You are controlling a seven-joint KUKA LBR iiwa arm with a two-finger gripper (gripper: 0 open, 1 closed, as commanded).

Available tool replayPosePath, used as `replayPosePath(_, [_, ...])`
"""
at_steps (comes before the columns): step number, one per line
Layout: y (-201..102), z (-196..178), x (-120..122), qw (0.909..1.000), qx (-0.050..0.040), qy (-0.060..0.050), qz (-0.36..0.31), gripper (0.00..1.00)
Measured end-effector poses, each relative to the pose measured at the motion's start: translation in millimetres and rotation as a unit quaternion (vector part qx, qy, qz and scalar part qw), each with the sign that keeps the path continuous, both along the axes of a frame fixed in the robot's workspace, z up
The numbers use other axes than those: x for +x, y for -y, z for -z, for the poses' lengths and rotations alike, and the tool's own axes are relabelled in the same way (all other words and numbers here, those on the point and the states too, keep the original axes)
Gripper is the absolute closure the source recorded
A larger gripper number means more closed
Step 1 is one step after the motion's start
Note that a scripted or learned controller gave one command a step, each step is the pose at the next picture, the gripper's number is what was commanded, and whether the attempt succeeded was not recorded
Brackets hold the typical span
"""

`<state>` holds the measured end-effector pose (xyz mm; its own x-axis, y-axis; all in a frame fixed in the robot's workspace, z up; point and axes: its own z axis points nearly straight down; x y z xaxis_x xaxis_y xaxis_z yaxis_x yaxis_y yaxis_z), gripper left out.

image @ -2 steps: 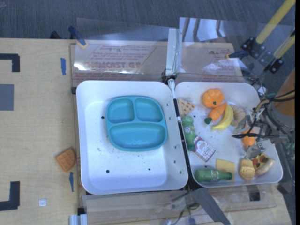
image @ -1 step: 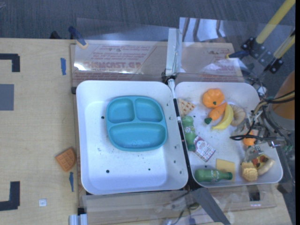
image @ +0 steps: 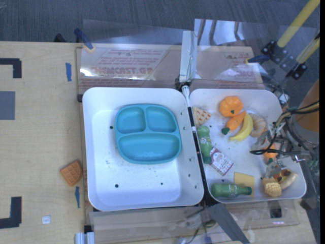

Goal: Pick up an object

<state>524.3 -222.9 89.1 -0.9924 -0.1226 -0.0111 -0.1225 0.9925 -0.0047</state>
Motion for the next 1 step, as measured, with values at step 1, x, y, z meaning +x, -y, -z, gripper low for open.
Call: replayPosePath(1, [-0.2,-13.7,4.5,1.0000,-0.0024,0.007,-0.001,1.00])
